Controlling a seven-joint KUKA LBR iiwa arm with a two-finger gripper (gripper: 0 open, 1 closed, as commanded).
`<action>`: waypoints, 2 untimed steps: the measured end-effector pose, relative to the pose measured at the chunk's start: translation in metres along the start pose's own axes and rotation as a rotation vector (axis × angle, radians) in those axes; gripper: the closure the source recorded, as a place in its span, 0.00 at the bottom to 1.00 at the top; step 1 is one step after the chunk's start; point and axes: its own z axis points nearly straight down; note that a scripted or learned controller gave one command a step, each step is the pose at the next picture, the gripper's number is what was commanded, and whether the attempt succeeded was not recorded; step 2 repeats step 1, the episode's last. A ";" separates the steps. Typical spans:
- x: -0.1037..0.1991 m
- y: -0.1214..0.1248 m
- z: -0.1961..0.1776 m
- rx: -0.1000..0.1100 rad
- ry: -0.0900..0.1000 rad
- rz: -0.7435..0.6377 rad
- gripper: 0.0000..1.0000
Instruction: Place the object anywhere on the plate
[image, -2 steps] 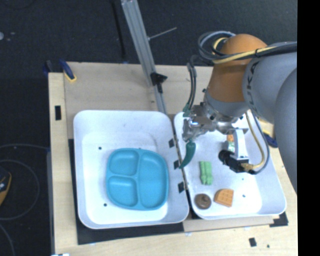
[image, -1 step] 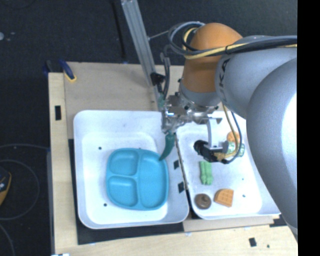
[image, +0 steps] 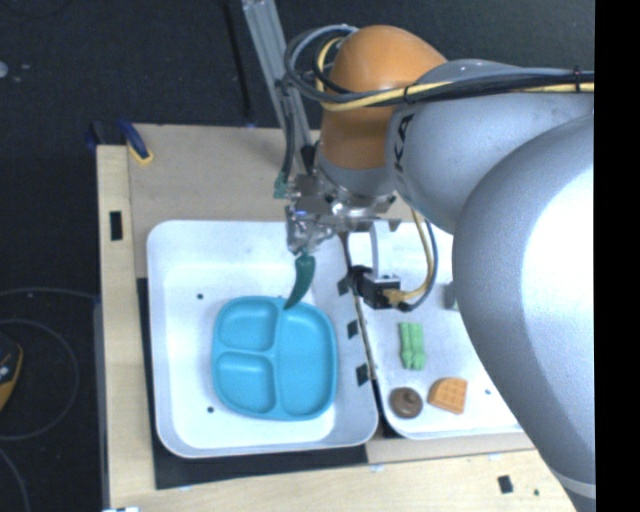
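While my gripper (image: 303, 243) pinches the teal strip (image: 299, 283) by its top, it hangs lengthwise, tip just over the blue plate (image: 272, 357) rim.

Plate (image: 272, 358) compartments bare; teal object (image: 300, 282) hanging from gripper (image: 303, 243) overlaps its top rim; bin floor (image: 185, 300) left open.

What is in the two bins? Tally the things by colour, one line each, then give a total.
Blue: 1, the plate
Dark green: 1, the strip hanging from the hand
Light green: 1, the block
Brown: 1, the round piece
Orange: 1, the waffle
Total: 5
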 end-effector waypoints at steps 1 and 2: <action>-0.004 -0.001 0.001 0.003 -0.002 0.004 0.00; -0.004 -0.001 0.001 0.003 -0.002 0.004 0.00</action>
